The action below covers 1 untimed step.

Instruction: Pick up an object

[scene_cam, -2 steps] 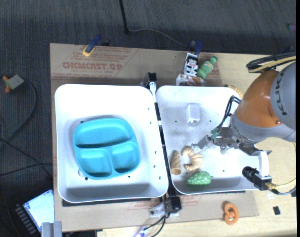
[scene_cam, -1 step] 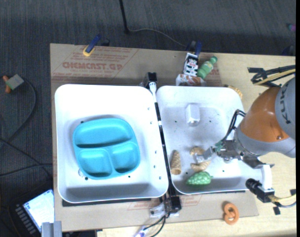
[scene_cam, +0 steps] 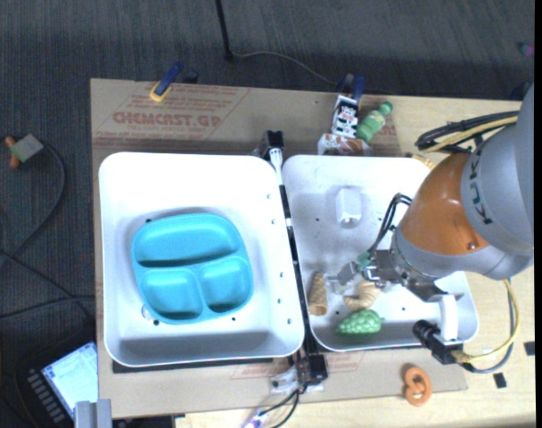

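A: Which step is this?
B: The approach, I think. The hand (scene_cam: 371, 270) is low in the right bin (scene_cam: 320, 181), lower middle; open or closed, I cannot tell.
A: And the object?
B: The green toy (scene_cam: 360, 323) lies just below; next, descend and close.

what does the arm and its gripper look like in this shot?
Bulky grey rounded arm link with a glossy orange band above the wrist. Black cables loop along the arm. The gripper is small, dark metal with thin black wires at its wrist.

Glossy blue plastic tray (scene_cam: 192, 267); smooth white plastic bins (scene_cam: 115, 239).
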Each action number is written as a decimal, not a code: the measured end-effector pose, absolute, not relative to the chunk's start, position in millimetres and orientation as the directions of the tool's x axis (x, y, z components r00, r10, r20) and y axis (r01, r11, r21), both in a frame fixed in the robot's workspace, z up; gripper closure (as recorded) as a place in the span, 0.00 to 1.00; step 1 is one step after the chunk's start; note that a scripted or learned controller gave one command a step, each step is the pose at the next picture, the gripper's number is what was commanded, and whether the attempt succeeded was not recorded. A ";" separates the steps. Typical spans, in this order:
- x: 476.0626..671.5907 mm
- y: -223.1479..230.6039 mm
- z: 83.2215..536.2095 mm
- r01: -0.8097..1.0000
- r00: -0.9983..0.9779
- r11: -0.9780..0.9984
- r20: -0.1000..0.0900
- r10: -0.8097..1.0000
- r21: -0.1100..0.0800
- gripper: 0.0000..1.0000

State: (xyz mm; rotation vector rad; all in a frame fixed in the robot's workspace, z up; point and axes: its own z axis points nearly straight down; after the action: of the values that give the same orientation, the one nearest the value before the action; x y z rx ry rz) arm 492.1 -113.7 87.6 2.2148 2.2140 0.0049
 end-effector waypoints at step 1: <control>493.1 -115.0 98.8 1.000 0.001 -0.001 -0.007 1.000 0.013 1.00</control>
State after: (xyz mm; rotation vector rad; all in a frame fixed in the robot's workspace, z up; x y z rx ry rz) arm 493.1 -115.0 98.8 2.2131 2.2099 0.0063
